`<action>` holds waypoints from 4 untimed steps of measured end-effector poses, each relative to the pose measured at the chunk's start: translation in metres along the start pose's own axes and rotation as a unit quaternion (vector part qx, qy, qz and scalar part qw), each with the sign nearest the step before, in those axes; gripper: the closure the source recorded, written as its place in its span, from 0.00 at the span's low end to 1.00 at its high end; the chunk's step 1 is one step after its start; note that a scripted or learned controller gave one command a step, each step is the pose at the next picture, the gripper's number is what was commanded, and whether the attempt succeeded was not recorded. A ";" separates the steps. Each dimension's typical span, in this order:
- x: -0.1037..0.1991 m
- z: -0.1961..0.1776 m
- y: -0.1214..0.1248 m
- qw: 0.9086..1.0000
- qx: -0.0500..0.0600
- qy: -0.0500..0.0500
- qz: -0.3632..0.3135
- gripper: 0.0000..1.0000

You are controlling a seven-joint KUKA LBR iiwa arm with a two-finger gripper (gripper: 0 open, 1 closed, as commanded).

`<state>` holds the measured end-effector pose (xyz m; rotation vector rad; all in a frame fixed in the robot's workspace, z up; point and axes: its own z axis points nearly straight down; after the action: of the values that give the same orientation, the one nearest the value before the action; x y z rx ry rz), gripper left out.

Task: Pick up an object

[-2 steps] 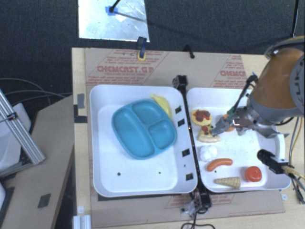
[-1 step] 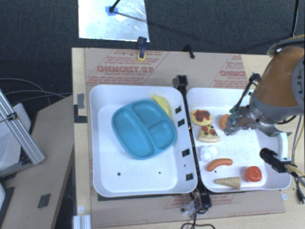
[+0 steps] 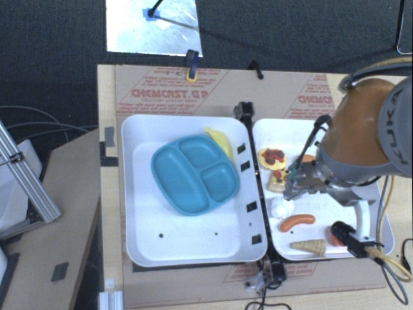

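The arm's pincer (image 3: pixel 290 187) hangs low over the middle of the right bin (image 3: pixel 292 129), its state impossible to tell. A hot dog (image 3: pixel 297 222) and an ice-cream cone (image 3: pixel 308 245) lie toward that bin's near edge. The left bin (image 3: pixel 145 241) carries a blue divided plate (image 3: pixel 193 174).

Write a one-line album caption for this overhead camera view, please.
Robot arm lowers its tool among toy foods in the right bin; a blue divided plate fills the left bin.

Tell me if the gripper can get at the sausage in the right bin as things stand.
Probably yes. The sausage lies in the open on the right bin's floor, apart from the ice cream cone, and the gripper hangs just above and beside it, with nothing between them.
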<state>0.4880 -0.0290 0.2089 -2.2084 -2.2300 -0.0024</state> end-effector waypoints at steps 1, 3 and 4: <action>0.056 -0.101 0.009 1.000 -0.007 0.000 -0.001 1.00; 0.110 -0.136 0.006 1.000 -0.001 -0.002 0.004 1.00; 0.155 -0.061 0.037 1.000 0.002 -0.002 0.001 1.00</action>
<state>0.5240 0.1263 0.2701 -2.2106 -2.2276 0.0050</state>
